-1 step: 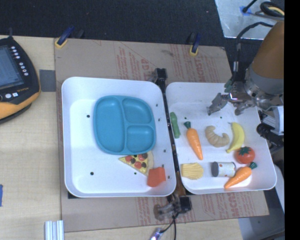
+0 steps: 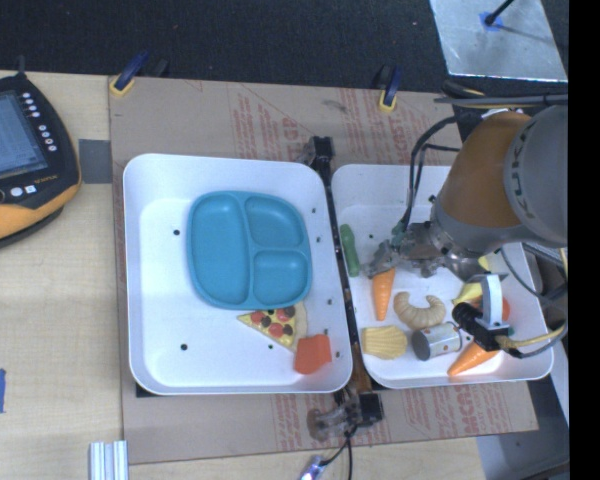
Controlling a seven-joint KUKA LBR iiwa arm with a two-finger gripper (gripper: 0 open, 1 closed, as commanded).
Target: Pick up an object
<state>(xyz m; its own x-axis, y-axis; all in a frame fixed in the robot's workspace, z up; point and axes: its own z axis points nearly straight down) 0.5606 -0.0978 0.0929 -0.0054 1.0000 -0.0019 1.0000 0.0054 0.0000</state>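
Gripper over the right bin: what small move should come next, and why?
Probably a short descent onto the carrot. The gripper sits just above its top end in the right bin, with nothing visibly held. The green piece lies close on the left and the croissant on the right, so keep the drop straight.

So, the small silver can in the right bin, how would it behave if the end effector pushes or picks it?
The small silver metal can lies on its side, so a push would probably make it roll. Its smooth round wall looks slippery for two fingers. It touches the tan croissant and sits beside the orange carrot, which may stop it soon.
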